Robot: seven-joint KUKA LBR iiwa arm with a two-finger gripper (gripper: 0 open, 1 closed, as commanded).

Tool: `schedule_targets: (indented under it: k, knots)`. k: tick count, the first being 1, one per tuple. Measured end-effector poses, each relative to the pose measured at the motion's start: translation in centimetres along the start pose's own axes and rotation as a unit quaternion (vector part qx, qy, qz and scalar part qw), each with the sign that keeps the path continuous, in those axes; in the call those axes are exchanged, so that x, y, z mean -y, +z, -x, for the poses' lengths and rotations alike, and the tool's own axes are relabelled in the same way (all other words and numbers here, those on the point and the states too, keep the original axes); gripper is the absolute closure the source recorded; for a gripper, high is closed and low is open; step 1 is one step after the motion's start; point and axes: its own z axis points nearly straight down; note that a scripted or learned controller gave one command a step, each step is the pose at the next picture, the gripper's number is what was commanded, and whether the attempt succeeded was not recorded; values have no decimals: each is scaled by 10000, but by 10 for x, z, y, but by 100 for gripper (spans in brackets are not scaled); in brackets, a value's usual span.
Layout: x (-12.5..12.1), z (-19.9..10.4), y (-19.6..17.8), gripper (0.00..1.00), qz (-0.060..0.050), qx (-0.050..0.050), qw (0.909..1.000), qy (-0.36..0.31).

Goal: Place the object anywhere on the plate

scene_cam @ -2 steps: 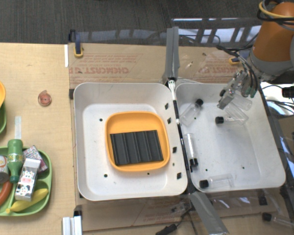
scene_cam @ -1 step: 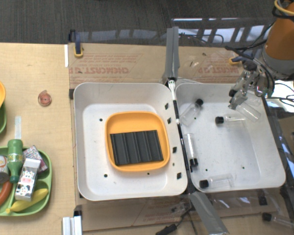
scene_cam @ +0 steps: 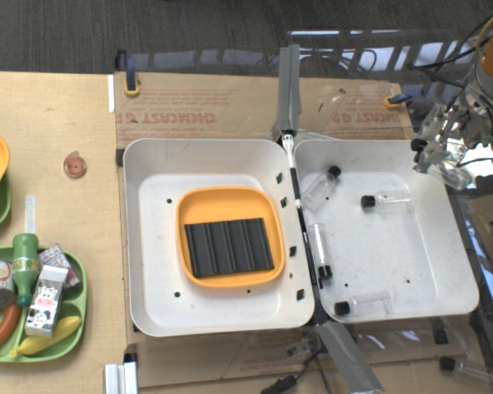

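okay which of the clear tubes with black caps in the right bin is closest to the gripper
The tube in the bin's middle, lying level with its cap pointing left. It sits nearest the gripper; the other three lie along the bin's left wall and near edge.

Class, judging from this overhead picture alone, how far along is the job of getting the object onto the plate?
Done: a dark ribbed block already lies flat on the orange plate in the left bin. In hand: nothing visibly; the end effector sits at the right bin's far right corner, its grip unclear. Left: seemingly little, unless one of the small clear black-capped pieces in the right bin was the intended object.
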Motion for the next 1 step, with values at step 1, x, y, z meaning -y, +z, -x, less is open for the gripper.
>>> schedule_targets:
  k: [1]
  knots:
    - [5,-1,-31,100,3,3,9930,-1181]
